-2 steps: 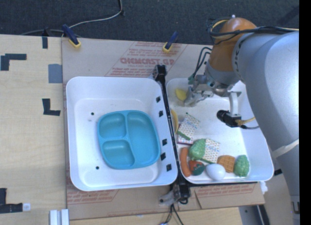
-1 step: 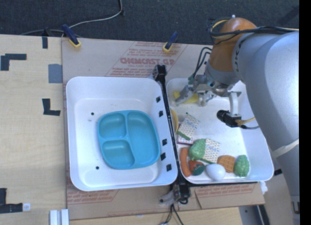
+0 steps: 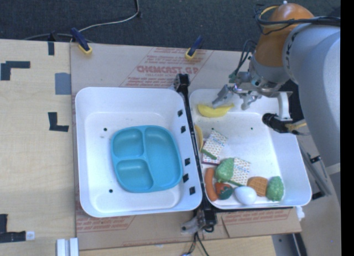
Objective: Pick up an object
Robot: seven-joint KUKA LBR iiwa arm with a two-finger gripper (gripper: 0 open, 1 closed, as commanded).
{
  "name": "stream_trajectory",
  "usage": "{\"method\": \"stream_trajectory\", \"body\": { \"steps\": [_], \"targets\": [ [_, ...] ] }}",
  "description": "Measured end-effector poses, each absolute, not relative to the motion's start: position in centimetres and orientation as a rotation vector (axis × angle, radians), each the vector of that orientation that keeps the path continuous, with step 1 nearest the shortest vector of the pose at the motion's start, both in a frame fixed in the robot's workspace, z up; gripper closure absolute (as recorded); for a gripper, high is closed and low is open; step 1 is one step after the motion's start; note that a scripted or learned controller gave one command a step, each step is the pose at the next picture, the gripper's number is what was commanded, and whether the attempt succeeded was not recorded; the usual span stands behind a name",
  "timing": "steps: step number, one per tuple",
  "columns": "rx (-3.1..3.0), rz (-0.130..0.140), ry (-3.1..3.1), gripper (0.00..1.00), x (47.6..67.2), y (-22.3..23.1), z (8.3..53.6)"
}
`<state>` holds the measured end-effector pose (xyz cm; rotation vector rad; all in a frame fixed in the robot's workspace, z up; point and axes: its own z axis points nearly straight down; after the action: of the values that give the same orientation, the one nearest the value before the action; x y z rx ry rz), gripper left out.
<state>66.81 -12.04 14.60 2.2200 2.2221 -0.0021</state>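
Yellow banana [image 3: 214, 110] flat at right bin's [image 3: 287, 155] far edge

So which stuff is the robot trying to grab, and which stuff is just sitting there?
For the job: two-finger gripper; yellow toy banana right by it, at the right white bin's far end.

Just sitting there: blue divided plastic tray in the left white bin; white egg; green leafy toy.
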Motion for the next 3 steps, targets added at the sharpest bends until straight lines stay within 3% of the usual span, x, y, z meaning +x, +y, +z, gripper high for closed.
{"method": "stream_trajectory", "body": {
  "steps": [1,3],
  "targets": [
    [2.219,-0.002,2.222,0.00,66.86,-9.38,8.53],
    [2.217,-0.002,2.223,0.00,66.86,-9.65,8.53]
  ]
}}
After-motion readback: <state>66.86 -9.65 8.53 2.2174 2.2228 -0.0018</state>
